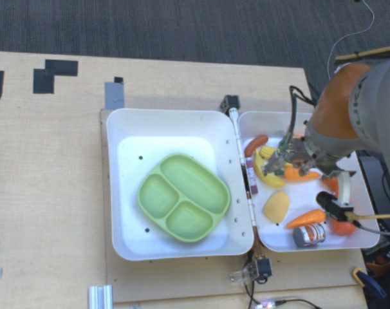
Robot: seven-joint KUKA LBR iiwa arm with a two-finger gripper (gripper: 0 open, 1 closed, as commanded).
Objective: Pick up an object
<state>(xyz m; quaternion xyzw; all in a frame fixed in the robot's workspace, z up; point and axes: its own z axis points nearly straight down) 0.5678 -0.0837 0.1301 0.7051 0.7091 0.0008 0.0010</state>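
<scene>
Two bins (114, 192), green plate (184, 197) left, gripper (275, 163) over banana (269, 172) with carrot (306, 218) at 5 o'clock, sausage (255, 144) crowding 11, finger state unclear tbh.

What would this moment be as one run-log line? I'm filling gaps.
gripper: over yellow plastic banana, right white bin | grasp: unclear | green divided plate: left white bin

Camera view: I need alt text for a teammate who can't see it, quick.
The grey arm's pincer hangs low over the right bin, above a yellow banana amid toy food: carrots, a red sausage, a yellow potato-like piece, a small can. The left bin holds a green divided plate.
</scene>
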